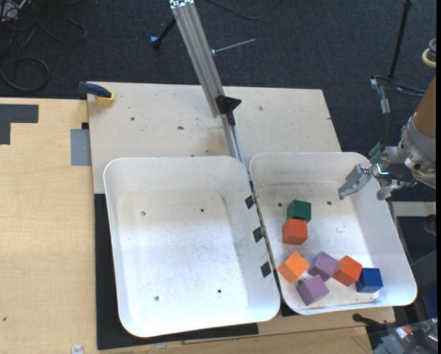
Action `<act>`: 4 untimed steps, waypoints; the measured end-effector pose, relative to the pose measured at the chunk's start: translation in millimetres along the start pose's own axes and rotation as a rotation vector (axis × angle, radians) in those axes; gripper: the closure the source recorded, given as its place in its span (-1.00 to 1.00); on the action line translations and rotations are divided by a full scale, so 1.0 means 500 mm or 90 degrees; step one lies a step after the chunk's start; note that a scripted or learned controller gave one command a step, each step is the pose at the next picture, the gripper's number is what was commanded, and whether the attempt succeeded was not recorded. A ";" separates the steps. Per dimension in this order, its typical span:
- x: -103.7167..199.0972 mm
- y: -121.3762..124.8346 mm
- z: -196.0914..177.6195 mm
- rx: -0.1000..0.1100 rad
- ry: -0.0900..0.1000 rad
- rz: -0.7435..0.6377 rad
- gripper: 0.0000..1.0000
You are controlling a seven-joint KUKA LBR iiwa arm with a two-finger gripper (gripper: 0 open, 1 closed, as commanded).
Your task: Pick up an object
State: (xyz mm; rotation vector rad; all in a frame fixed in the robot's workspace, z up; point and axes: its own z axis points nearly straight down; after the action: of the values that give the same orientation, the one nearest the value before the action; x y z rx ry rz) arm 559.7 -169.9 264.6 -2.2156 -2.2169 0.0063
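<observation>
The right bin (331,169) holds several small blocks. A green block (299,210) sits mid-bin with a red-orange block (295,231) just in front of it. Near the front wall lie an orange block (294,266), two purple blocks (324,265) (312,290), another red-orange block (347,270) and a blue block (369,279). My gripper (366,181) hangs over the right bin's far right rim, above and to the right of the green block, its fingers apart with nothing between them.
The left bin (132,179) stands beside the right one, a divider with black clips (256,233) between them. A slanted aluminium post (203,57) rises behind the bins. A blue-and-yellow clamp (96,91) lies at the board's far left corner.
</observation>
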 end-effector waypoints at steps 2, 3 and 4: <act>-0.004 0.002 0.124 0.001 0.000 0.000 -1.00; 0.010 0.008 0.219 0.000 0.000 0.002 -1.00; 0.003 0.019 0.292 -0.006 -0.002 0.002 -1.00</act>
State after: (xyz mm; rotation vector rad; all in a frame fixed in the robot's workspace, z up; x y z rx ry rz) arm 568.1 -167.9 118.4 -2.2254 -2.2185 -0.0007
